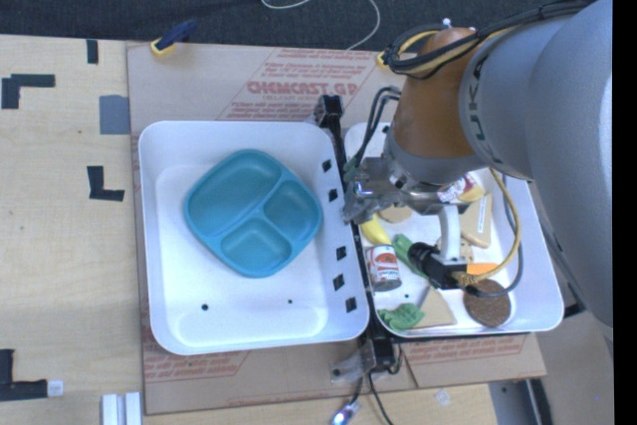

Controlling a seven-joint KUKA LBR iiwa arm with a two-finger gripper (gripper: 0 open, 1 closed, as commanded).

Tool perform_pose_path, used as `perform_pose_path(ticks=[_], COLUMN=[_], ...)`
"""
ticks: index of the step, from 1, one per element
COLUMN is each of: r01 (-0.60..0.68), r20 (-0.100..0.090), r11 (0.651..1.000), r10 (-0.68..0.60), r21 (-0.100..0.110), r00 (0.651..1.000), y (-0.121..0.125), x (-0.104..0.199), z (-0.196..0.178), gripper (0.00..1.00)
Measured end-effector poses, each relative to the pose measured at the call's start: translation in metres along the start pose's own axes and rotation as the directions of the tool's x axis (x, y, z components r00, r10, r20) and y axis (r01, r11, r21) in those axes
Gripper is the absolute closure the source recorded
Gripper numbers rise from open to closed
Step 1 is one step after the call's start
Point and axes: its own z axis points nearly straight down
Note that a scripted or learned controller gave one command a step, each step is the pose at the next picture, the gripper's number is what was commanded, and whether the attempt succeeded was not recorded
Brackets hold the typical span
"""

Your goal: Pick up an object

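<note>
While the gripper [398,204] hangs low over the right bin [542,314], its wrist hides the tips, so whether they are spread or closed cannot be told. Candidate objects lie crowded in that bin, all near its left wall: a small banana [373,232] just below the gripper, a red-labelled can [384,268] below the banana, a green leafy piece [402,317] at the bin's front edge, a brown round disc [489,304] toward its front right. All look like light toy food. Judgement: banana stiff, smooth, curved, best taken across its narrow middle; can rigid but slick, apt to roll if nipped off-centre; leafy piece soft, may flatten. Left bin [159,214], beside the right bin, holds a blue divided plate [254,212].
</note>
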Motion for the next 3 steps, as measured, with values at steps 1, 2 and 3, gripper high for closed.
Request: perform_pose_path(ticks=[1,2,3], r01=[-0.008,0.0,0.004], r20=[0.0,-0.001,-0.004], r11=[1.0,1.0,1.0], r10=[0.008,0.0,-0.004], r21=[-0.005,0.006,-0.009], r00=[1.0,1.0,1.0], y=[-0.064,-0.065,-0.063], x=[-0.031,0.023,0.079], z=[-0.092,-0.039,-0.138], gripper=[1.0,1.0,1.0])
